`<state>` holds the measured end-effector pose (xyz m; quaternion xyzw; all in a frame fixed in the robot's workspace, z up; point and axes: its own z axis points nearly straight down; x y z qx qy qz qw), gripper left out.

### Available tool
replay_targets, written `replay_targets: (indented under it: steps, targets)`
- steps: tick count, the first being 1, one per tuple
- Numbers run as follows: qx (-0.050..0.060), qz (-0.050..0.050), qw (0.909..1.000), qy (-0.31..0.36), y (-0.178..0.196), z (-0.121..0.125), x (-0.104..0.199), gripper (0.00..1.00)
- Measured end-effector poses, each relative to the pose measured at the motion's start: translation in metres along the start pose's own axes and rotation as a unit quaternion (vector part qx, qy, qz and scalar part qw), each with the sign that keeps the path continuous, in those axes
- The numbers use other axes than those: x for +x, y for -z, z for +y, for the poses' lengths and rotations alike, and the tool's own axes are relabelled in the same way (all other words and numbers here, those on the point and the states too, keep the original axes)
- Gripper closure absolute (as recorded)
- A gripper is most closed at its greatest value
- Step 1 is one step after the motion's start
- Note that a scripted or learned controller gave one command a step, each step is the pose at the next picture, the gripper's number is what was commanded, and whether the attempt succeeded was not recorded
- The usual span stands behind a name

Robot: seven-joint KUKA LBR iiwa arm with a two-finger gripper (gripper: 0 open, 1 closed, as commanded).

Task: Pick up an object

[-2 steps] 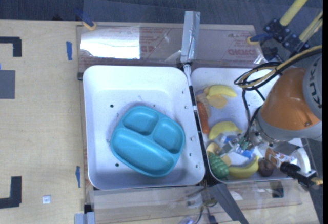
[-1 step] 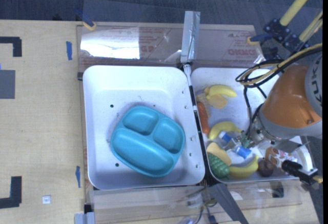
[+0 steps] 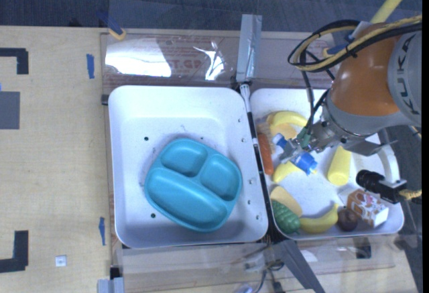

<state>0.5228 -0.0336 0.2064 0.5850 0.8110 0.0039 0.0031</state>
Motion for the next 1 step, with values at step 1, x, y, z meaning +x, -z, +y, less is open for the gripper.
replay_targets:
  steps: [1]
  targets:
    - [0.006, 0.001, 0.9948, -0.101, -0.0032, -0.0298, 0.0243, 1.00]
